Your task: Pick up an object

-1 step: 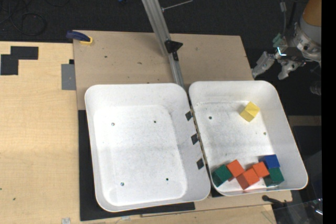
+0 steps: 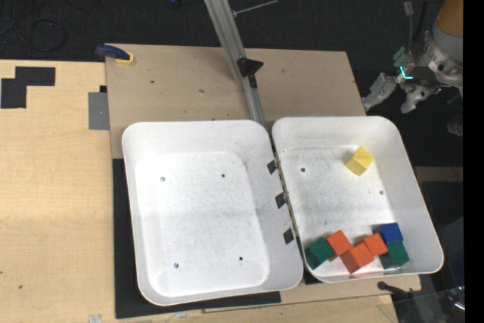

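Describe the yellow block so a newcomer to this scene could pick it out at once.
Look at the right-hand white bin, the one nearer the arm. The yellow block lies alone in its upper half, towards the far right corner. It is the single yellow piece, well apart from the cluster of orange, green and blue blocks huddled along the bin's near edge.

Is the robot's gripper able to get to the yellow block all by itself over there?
Probably yes. The yellow block sits alone in the right bin, nothing on it, and the gripper hangs just beyond that bin's far right corner.
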`<move>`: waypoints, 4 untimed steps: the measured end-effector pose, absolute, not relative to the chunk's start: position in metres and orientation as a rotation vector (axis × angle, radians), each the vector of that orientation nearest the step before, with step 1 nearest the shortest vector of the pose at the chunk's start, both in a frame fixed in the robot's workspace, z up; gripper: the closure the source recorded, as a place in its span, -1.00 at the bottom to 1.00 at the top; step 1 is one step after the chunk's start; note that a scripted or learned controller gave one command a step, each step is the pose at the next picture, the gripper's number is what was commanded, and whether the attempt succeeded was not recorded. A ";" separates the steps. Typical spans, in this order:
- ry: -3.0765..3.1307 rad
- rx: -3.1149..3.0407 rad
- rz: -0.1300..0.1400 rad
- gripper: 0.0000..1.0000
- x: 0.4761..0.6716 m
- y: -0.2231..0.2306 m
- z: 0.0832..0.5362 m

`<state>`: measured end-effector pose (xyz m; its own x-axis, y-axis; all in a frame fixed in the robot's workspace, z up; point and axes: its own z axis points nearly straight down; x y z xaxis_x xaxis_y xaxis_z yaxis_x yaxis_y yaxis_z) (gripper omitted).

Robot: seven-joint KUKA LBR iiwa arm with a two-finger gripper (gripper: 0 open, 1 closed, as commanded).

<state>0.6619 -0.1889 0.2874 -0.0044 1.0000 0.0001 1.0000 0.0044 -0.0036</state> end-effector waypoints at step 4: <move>-2.218 -2.224 0.002 1.00 0.657 -0.185 0.120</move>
<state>0.6571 -0.1847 0.1197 0.0025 1.0000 -0.0006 1.0000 -0.0025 -0.0012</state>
